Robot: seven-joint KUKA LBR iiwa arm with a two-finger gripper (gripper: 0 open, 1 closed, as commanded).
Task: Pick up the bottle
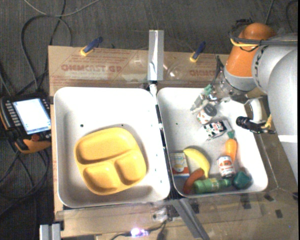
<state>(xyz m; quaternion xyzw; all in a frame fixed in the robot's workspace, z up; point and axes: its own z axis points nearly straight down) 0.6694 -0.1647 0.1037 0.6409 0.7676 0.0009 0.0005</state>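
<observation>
**Operator:** Report the bottle's position.

**Arm:** The bottle [226,166] stands near the front wall of the right bin [166,134], red cap up, in a crowded row. A carrot [231,147] touches it from behind, a banana [199,159] lies just to its left, and a green vegetable [212,185] lies along the wall in front of it. I judge the items have gathered toward that front corner, which leaves little room beside the bottle.

**Operator:** State of your hand?

**Arm:** My hand [208,104] hovers over the back half of the same bin, near a small printed carton [214,128]. I cannot tell how far it is open, and I see nothing held in it.

**Operator:** Clearance?

**Arm:** The bin floor between hand and row is mostly bare. The approach from above looks freest. The left bin [60,134] carries a yellow tray [110,160], well apart.
</observation>
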